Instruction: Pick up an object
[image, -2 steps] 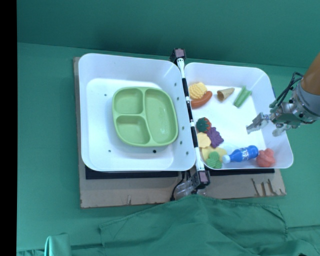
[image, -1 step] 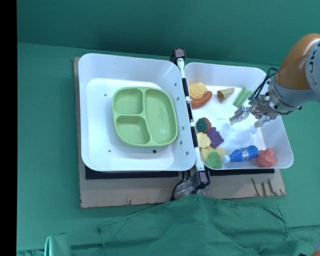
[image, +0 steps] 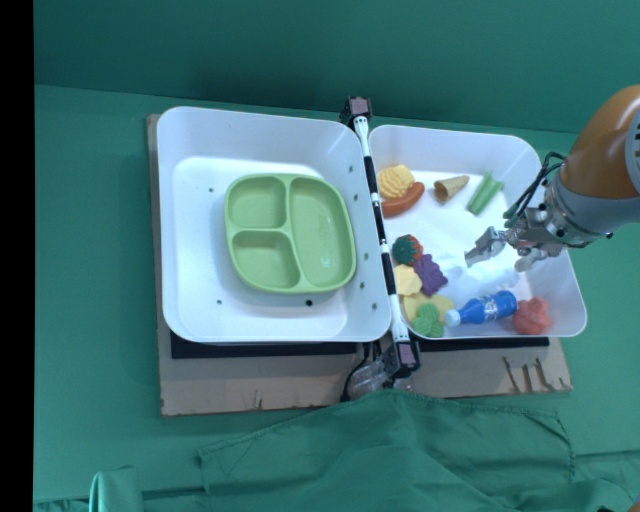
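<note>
While it hangs over the right bin (image: 560, 300), the gripper (image: 505, 252) stands spread and empty above the blue bottle (image: 484, 309); its arm (image: 605, 160) is cut off at right.

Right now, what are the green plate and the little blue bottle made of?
The green plate looks like smooth moulded plastic: one even colour, soft sheen, rounded dividers. The blue bottle also seems plastic, glossy with a white cap, probably a toy, though it is too small to be sure.
</note>
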